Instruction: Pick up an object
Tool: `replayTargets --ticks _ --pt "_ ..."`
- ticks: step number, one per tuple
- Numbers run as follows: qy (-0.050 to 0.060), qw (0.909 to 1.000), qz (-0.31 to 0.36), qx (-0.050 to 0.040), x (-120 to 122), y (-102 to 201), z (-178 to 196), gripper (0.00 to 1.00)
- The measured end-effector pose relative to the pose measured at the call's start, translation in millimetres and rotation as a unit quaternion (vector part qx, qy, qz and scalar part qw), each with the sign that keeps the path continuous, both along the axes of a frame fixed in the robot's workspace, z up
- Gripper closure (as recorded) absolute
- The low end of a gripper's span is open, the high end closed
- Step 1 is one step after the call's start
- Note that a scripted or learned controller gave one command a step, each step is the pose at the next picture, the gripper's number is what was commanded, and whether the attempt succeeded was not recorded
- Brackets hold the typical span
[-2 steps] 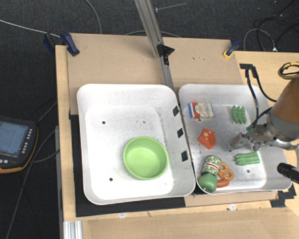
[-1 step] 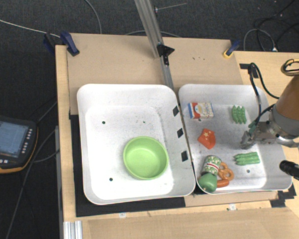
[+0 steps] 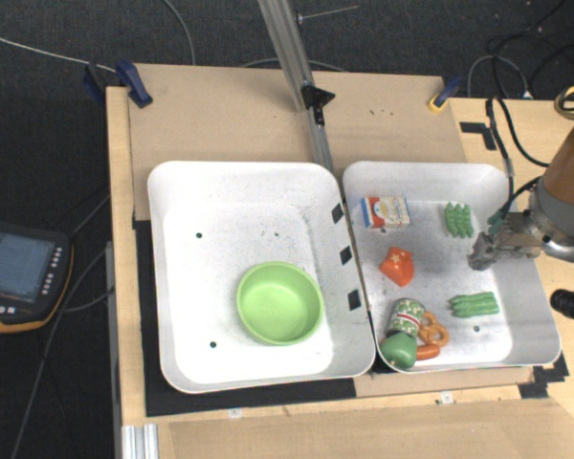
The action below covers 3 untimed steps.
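In the camera view, the grey two-finger gripper (image 3: 482, 254) is hanging over the right side of the right-hand shallow white bin (image 3: 517, 347), reaching in from the right edge on the grey arm with its orange band (image 3: 566, 165). Whether its fingers are spread or pressed together cannot be told from here, and nothing is showing between them.

Several candidates for picking are lying around it. Just up and to the left of the gripper, a small green ridged plastic piece (image 3: 458, 220) is resting near the bin's far side. Just below the gripper, a second green ridged piece, longer and lying crosswise (image 3: 474, 304), is sitting apart from it. Further left, an orange-red plastic pepper-like toy (image 3: 397, 267) is lying mid-bin, and beyond it, up and left, a small white carton with red and blue print (image 3: 384, 212). Down and to the left, a cluster of a patterned can, an orange pretzel-shaped piece and a green rounded toy (image 3: 409, 333) is crowding the near corner.

Well to the left of the gripper, in the left-hand white bin (image 3: 172, 199), a light green plastic bowl (image 3: 279, 302) is sitting upright.
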<state>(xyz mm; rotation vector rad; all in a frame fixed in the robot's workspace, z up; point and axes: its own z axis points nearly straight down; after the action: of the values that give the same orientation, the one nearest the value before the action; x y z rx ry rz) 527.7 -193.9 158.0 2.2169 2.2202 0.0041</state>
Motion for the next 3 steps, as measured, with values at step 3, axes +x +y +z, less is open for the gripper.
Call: replayTargets --ticks 3 --pt "0.002 1.0 0.002 0.0013 21 116 55 1.0"
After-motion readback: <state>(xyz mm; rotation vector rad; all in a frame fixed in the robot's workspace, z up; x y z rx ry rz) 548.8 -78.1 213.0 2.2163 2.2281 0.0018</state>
